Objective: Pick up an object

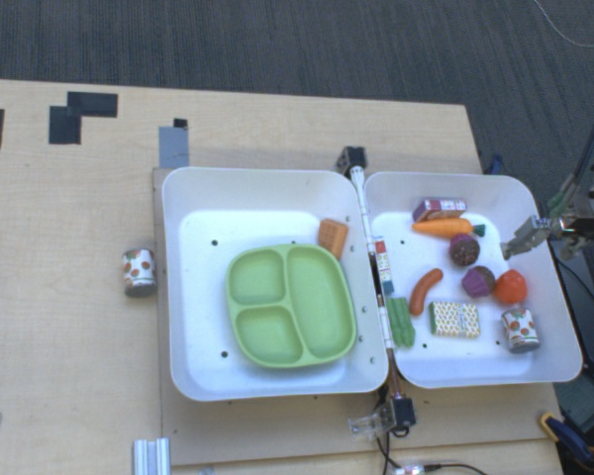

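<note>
One hand (523,237), poised over right bin (544,295)

The wooden bench (69,354) carries two white bins: the left bin (193,295) and, touching it, the right bin (544,295). A small can (138,271) lies left of the left bin.

A pale wooden surface (69,344) is seen under bright light, bordered above by dark grey ribbed carpet (277,28).
</note>
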Robot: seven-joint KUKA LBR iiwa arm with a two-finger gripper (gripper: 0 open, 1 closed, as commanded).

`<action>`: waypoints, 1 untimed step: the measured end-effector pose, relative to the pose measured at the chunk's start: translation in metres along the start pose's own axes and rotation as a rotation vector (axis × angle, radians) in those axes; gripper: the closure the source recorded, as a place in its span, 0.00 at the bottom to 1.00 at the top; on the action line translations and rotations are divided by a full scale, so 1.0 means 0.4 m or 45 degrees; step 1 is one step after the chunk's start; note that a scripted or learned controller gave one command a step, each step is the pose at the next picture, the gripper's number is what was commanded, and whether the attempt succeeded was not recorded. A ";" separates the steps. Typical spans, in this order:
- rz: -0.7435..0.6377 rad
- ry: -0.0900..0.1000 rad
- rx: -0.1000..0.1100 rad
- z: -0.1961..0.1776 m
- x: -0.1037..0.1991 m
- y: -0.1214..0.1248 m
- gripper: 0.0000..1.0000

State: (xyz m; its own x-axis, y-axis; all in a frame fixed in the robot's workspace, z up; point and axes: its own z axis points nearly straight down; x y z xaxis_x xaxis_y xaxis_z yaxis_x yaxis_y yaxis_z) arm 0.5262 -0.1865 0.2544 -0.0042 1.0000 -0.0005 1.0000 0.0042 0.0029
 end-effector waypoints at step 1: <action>0.001 0.000 -0.008 0.373 0.126 0.062 0.00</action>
State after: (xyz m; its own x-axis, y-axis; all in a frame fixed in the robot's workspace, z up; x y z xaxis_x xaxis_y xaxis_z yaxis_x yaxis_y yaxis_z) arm 0.5512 -0.1362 0.1054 -0.0032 1.0000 -0.0007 1.0000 0.0032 0.0091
